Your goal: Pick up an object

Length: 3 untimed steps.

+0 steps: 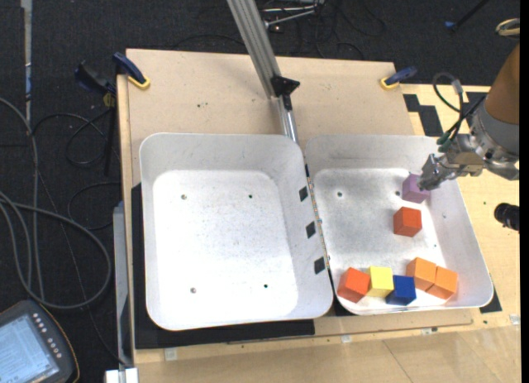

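Purple block (pixel 413 189) touching gripper (pixel 429 178) tips

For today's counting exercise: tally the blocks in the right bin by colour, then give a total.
Orange blocks: 4
Yellow block: 1
Blue block: 1
Purple block: 1
Total: 7

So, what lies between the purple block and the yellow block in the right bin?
In the camera view, one orange block sits between the purple block and the yellow block; the rest of that stretch is bare bin floor.
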{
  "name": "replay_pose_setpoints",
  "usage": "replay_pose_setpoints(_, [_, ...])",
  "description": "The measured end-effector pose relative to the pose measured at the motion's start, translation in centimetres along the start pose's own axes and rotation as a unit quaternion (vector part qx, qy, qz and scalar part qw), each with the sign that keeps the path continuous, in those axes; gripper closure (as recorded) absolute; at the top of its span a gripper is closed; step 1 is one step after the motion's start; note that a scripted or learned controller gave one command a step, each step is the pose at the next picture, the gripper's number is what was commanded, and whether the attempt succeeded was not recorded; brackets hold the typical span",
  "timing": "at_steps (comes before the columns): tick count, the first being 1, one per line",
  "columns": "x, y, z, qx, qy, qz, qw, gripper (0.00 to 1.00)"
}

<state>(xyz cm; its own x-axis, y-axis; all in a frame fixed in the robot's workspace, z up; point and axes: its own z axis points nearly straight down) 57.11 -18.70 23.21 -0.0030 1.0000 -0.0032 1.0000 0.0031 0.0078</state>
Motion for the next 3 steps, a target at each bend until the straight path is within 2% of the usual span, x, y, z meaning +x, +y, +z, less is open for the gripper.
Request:
replay_pose_setpoints(1, [4.6, 0.2, -0.4, 0.003, 0.002, -0.002, 1.0000, 1.00])
replay_pose_setpoints(2, [10.1, 1.4, 0.6, 0.004, 0.003, -0.003, 1.0000, 1.00])
replay_pose_setpoints(3, [16.4, 2.0, -0.1, 0.003, 0.003, -0.003, 1.0000, 1.00])
